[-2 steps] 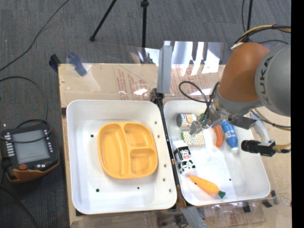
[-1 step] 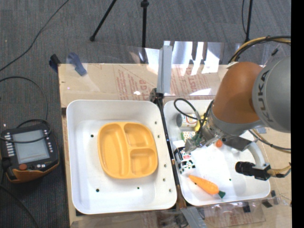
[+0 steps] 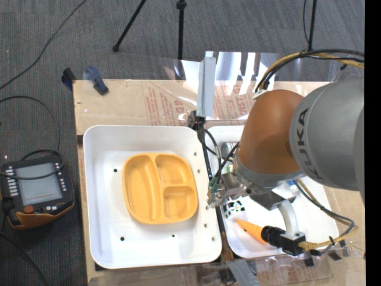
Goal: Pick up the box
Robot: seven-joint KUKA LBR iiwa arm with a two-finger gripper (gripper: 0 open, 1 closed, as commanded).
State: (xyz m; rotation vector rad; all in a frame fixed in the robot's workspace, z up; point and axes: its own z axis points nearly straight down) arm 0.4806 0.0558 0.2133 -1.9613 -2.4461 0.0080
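- The grey robot arm with its orange band (image 3: 280, 133) reaches in from the right and hangs low over the right-hand shallow white bin (image 3: 253, 255). It covers most of that bin's floor, probably because the program has aimed a grasp there.
- The two-finger gripper (image 3: 225, 196) sits under the wrist at the bin's left wall, near the divide between the two bins. The wrist hides it from above, so I cannot tell whether it is apart, together or clamped on anything.
- No box shows plainly. A small white patch with dark print (image 3: 233, 207) lies just beside the gripper on the right bin's floor. It may be part of the box, but too little shows to be sure. If so, the box is in the right bin, at its left side.
- A slim orange carrot-shaped piece (image 3: 246, 226) lies on the near part of the same bin, close to the patch. It could get in the way of a grasp.
- The left-hand shallow white bin (image 3: 95, 159) holds a yellow plastic plate with three compartments (image 3: 159, 187). It lies flat and well apart from the gripper.
- As I judge it, the pick is not yet shown as done.
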